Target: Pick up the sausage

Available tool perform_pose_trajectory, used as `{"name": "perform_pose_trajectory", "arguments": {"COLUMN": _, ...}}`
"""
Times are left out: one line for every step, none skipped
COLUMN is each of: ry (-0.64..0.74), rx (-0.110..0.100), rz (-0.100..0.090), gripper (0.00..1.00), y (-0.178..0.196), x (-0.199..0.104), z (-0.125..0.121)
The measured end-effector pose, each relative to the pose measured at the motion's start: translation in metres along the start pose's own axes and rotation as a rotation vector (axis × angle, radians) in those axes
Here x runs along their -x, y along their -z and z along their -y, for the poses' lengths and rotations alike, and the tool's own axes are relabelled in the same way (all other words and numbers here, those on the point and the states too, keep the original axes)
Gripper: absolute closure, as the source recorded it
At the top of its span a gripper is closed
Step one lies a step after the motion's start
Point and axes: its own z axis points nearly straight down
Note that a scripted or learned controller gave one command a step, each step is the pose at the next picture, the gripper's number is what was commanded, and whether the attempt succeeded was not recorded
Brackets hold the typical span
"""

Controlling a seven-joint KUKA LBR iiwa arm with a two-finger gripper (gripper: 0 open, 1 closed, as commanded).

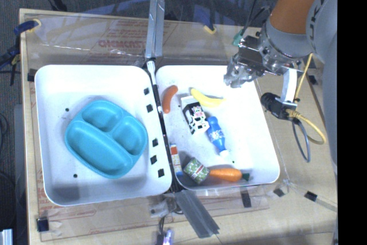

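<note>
While the arm (307, 3) reached in from the right of the camera view, its orange band sat high near the top edge and the grey wrist bent down and to the left, over the far right corner of the right bin (265, 140). The gripper (236, 78) hung at that bin's upper rim, above bare white floor, with nothing seen between its tips. Whether those tips stood apart or together could not be told (they were small and blurred). A yellow cable (307, 117) looped down beside the wrist, outside the bin.

The sausage (168, 98) lay in the right bin near its far left corner, just beside the divider, lengthwise and slightly tilted, well apart from the gripper. Between them lay a banana (205, 98). Below the banana were a black-and-white carton (195, 116) and a blue bottle (216, 136), and at the near wall a carrot (225, 174) beside a green box (195, 169).

The left bin (51, 181) held a blue tray (105, 137) with three compartments.
</note>
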Motion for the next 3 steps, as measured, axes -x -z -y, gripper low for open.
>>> {"name": "perform_pose_trajectory", "arguments": {"ry": -0.02, "rx": -0.001, "rz": 0.001, "gripper": 1.0, "y": -0.127, "x": -0.052, "z": 0.057}}
{"name": "perform_pose_trajectory", "arguments": {"ry": 0.045, "rx": 0.0, "rz": 0.0, "gripper": 1.0, "y": -0.028, "x": -0.023, "z": 0.013}}
{"name": "perform_pose_trajectory", "arguments": {"ry": 0.189, "rx": -0.004, "rz": 0.001, "gripper": 1.0, "y": -0.127, "x": -0.079, "z": 0.07}}
